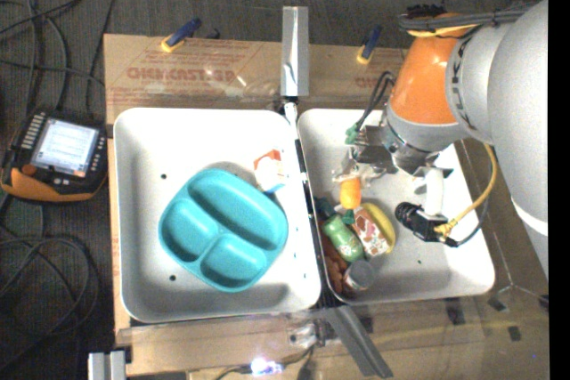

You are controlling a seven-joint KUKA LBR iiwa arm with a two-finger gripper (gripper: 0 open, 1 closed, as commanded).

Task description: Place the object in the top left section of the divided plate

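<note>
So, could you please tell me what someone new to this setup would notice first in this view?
Probably the teal divided plate, lying tilted in the left bin with a small white and orange object at its upper right edge. Next comes the big grey arm with its orange band, reaching over the right bin, where the gripper hangs over a cluster of toy foods piled at that bin's left side.

Carton [270, 171] beside plate [223, 229]
</note>
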